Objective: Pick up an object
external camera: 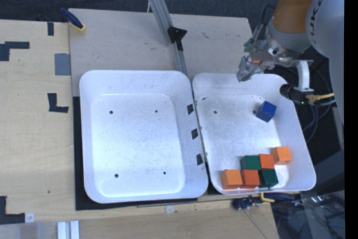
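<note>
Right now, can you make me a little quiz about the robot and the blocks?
1. True or false: the blue block touches the other blocks.
2. Which bin holds the blocks? A) left bin B) right bin C) both
3. Fill in: the gripper hangs over the right bin's far ____.

Key
1. False. It sits alone, apart from the orange and green cluster at the near edge.
2. B. All the blocks lie in the right bin.
3. Rim. It is above the far edge, with no block between its fingers.
</note>
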`<state>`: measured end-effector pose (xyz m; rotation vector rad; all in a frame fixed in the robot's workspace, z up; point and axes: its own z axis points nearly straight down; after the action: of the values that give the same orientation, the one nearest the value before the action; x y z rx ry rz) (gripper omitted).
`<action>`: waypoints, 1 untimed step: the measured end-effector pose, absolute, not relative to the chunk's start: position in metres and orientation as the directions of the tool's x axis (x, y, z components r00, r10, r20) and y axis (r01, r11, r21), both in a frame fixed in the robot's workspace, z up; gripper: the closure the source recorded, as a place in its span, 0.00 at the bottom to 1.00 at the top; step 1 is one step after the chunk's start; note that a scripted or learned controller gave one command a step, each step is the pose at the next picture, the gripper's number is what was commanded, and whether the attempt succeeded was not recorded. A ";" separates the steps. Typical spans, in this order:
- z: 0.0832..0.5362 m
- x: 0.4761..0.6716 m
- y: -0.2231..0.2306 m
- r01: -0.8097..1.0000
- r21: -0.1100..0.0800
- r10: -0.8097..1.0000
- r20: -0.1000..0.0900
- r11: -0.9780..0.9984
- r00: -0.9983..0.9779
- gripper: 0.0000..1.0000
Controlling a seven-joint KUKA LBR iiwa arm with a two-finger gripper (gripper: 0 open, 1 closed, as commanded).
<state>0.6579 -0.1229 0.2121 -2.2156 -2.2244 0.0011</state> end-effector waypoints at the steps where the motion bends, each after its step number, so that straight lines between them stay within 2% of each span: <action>1: 0.216 0.636 -0.071 1.000 -0.001 1.000 0.002 0.006 -0.006 1.00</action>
<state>0.6359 -0.0710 0.2162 -2.2136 -2.2263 -0.0011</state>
